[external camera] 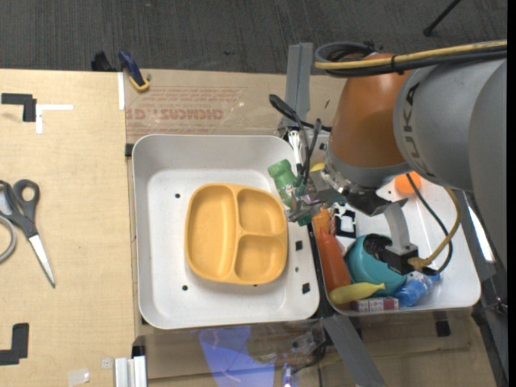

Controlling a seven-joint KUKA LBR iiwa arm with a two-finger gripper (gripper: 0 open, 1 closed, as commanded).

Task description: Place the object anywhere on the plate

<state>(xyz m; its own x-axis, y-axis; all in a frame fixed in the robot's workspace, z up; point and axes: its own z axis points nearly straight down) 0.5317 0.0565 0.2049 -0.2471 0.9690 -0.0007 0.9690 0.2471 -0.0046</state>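
We take the yellow three-compartment plate (236,235) as our landmark; it lies flat in the left white bin (153,240). Just off the plate's upper right rim we see the hand (300,193) at the wall between the two bins, with a green object (280,174) at its tip. We cannot tell whether the hand is spread or pinching, nor whether the green object sits between its parts or only beside them. The green object hangs near the plate's right edge, not over its compartments as far as we can judge. Right of the plate, in the right white bin (459,272), we see an orange bottle (329,252), a teal cup (372,264), a yellow banana (359,293) and a blue item (415,289). Far left of the plate, scissors (28,224) lie on the tabletop (72,297).
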